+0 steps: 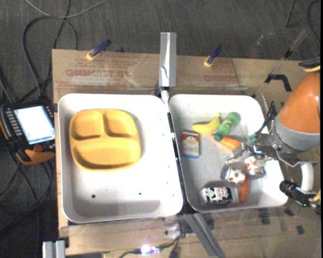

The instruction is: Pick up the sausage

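Your gripper [246, 156] sits low in the right bin [204, 104], toward that bin's 4 o'clock side, with the arm [301, 117] reaching in from 3 o'clock. You cannot tell from this view how wide the claw stands or whether it has anything in it; the metal parts there blur together with a small red-and-white item [254, 166] just below them.

The sausage [243, 189], a reddish-orange stick, lies at the claw's 6 o'clock, close under it, tilted and near the bin's front wall. It looks to be resting on the bin floor, so judge the pick as not yet made: the claw is near but nothing shows it lifted.

At the sausage's 9 o'clock is a dark can [216, 194]. Up at the claw's 11 o'clock lie a carrot [229, 142], a green bottle [228, 122] and a banana [207, 125]; a small carton [190, 144] lies at 9 o'clock.

Across the divider, the left bin [97, 198] holds a yellow sectioned tray [105, 138].
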`<state>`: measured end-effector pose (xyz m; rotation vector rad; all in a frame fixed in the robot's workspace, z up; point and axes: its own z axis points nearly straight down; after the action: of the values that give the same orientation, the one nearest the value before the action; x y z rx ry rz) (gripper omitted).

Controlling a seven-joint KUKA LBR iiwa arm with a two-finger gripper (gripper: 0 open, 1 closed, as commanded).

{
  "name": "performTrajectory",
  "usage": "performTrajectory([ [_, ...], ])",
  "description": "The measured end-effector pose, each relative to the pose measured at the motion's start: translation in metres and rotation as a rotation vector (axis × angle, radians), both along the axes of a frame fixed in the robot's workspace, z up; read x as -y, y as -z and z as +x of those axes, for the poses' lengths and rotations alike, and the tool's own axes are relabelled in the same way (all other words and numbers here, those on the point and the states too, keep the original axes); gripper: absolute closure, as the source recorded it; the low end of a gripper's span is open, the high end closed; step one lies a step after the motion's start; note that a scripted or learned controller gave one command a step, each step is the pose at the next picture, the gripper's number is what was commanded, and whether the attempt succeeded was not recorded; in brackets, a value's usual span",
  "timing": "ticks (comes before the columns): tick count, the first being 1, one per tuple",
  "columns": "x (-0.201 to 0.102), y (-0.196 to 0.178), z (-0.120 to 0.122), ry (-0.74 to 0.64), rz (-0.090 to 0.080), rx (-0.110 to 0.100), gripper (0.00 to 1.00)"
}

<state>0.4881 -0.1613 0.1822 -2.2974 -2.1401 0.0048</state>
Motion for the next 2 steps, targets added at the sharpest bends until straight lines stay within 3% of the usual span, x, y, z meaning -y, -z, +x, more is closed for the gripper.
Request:
performTrajectory([
  [1, 0.014, 0.062, 0.004, -0.054, 0.006, 0.017, 0.00],
  [2, 0.038, 0.041, -0.003, -0.266, 0.002, 0.004, 0.00],
])
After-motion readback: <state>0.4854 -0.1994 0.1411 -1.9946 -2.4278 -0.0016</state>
